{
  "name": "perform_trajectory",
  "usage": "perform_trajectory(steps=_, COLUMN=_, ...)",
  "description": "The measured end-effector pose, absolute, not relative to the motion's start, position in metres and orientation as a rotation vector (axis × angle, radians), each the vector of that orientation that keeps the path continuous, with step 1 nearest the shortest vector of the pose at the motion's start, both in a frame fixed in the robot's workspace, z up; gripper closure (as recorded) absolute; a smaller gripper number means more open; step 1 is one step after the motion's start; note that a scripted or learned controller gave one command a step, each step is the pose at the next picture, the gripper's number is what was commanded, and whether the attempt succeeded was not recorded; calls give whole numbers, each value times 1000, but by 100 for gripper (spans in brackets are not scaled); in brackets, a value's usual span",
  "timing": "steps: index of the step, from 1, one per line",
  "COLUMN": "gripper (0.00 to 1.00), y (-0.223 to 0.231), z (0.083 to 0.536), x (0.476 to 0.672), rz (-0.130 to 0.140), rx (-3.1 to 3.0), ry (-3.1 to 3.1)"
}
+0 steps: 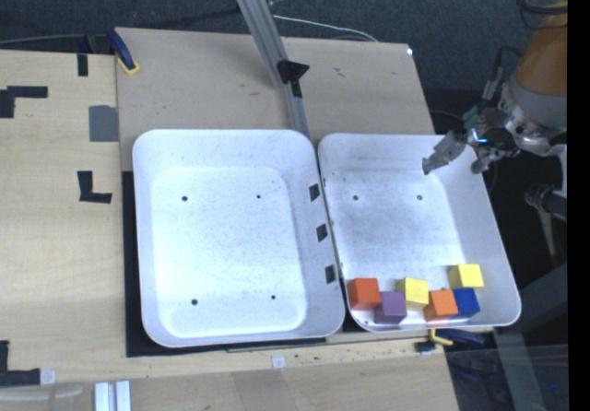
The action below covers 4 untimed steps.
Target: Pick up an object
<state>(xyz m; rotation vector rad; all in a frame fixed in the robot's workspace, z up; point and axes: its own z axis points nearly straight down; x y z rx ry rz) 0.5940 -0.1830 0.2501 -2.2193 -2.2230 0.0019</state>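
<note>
Hovering pincer (458, 155) open over right bin (387, 216); blocks (415, 294) untouched.

Single fixed view, mounted above the table (212, 59) and looking down at a slant. Far enough back to take in both white bins whole: left bin (147, 216) and right bin (479, 216), side by side mid-frame. Arm (539, 77) entering at the right edge.
</note>
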Motion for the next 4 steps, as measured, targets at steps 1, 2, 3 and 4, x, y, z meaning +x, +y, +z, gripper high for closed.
perform_trajectory(steps=1, gripper=0, y=-123, z=191, x=571, rz=6, rx=-2210, ry=-2221)
perform_trajectory(steps=2, gripper=0, y=-56, z=191, x=565, rz=1, rx=-2210, ry=-2227)
perform_trajectory(steps=3, gripper=0, y=-85, z=192, x=592, rz=1, rx=-2222, ry=-2222)
perform_trajectory(steps=4, gripper=0, y=34, z=191, x=534, rz=2, rx=-2208, ry=-2226)
